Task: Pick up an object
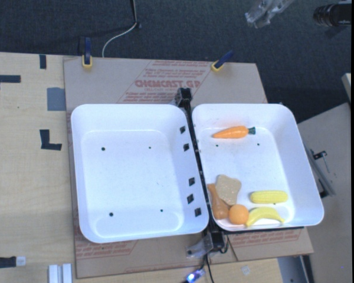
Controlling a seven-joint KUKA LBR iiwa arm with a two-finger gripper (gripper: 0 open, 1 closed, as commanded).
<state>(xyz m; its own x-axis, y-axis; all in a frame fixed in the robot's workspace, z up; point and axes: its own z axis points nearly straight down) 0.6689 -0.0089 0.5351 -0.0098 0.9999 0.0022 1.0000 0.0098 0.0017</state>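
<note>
Tabletop [23, 158] is light wood with dark tape marks on the left; a brown cardboard sheet [165, 84] with red print lies on it under the bins, pinned at the far edge by two clamps, one at [87, 58] and the other at [222, 61]. Dark blue-grey carpet floor [183, 16] beyond, with a white cable [119, 34] running across it toward the cardboard. Two shallow white bins side by side, joined along a black clip strip [190, 158]: left bin [82, 175], right bin [295, 158]. Right bin holds five things: one carrot [231, 132], orange with a green stem end, lying flat near the far wall, well apart from the rest; one tan bread-slice shape [228, 188]; one brown-orange piece [216, 205] partly under it; one round orange [238, 214]; one corn cob [268, 197], yellow; one banana [265, 217], yellow, curved, at the near wall just beside the orange. So six, recount: carrot, bread, brown piece, orange, corn, banana. All but the carrot cluster in the near corner. Pincer [264, 10] hangs at the top right above the carpet, well clear of both bins, blurred; cannot tell if the jaws are open or closed, nothing seen in it.
</note>
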